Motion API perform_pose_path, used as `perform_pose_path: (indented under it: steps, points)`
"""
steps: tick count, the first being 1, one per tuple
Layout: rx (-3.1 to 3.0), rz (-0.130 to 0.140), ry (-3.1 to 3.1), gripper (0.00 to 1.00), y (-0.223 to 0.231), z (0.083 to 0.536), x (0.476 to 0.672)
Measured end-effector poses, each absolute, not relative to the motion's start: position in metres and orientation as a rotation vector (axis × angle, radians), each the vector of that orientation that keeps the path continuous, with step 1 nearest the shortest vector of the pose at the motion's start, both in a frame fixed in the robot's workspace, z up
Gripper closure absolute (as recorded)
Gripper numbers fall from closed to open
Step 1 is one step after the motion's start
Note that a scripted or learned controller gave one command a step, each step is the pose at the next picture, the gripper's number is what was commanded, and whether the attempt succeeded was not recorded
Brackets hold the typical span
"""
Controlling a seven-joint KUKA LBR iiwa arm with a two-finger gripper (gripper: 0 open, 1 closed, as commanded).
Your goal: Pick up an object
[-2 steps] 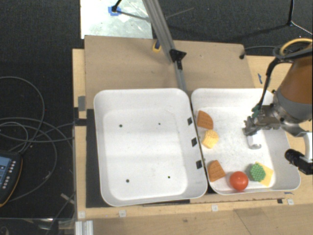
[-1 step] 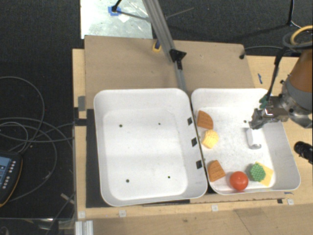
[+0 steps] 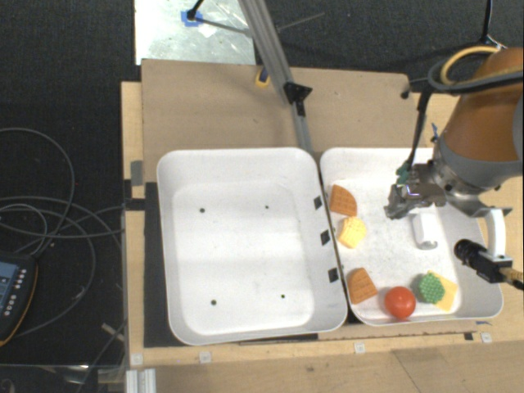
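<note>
The tool (image 3: 401, 205) hangs over the right bin (image 3: 372, 164) near the counter's right edge; its grip state is unclear.

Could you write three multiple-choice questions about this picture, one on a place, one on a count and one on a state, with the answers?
1. Where do the food items lie?
A. in the left bin
B. in the right bin
C. on the bench outside the bins

2. How many orange bread-like pieces are there?
A. one
B. two
C. four

3. What is the state of the tomato?
A. lying on the bin floor, apart from the gripper
B. held by the gripper
C. lying in the left bin

Answers:
1. B: the tomato, the broccoli and the yellow piece all lie in the right bin, none in the left bin.
2. B: one bread-like piece lies near the divider, another near the front.
3. A: the tomato rests at the front edge, well away from the gripper.
</note>
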State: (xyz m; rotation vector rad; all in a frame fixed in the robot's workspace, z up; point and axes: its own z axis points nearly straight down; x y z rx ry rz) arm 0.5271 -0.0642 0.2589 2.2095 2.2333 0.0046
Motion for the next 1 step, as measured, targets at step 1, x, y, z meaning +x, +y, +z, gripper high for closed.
perform_pose_path:
  steps: [1]
  points:
    - [2.209, 0.004, 2.236, 1.00, -0.0026, 0.2477, 0.5168]
